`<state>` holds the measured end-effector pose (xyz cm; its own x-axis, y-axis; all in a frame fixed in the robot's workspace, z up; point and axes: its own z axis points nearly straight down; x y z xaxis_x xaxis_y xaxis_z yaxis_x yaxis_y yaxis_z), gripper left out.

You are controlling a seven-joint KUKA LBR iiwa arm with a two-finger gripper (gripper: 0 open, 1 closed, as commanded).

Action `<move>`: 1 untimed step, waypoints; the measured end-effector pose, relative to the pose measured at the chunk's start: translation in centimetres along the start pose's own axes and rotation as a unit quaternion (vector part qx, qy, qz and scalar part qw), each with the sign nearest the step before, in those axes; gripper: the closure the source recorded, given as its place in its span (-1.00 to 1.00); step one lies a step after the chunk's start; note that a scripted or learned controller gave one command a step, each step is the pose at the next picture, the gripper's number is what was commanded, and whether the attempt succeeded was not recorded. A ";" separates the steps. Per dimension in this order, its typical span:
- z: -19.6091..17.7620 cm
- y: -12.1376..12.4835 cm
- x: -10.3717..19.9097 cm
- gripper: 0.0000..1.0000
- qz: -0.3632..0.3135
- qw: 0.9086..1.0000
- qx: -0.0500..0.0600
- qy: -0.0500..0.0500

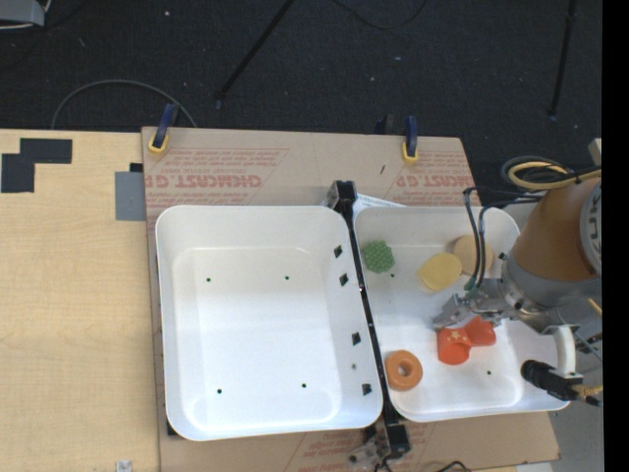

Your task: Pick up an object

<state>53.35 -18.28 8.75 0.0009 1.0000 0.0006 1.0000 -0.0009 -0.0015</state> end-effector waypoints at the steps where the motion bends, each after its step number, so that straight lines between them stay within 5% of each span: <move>1: 0.0 -3.9 -2.2 -1.00 0.001 1.000 0.000 0.000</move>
<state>49.43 -20.44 8.77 0.0026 1.0000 0.0002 1.0000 -0.0026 -0.0008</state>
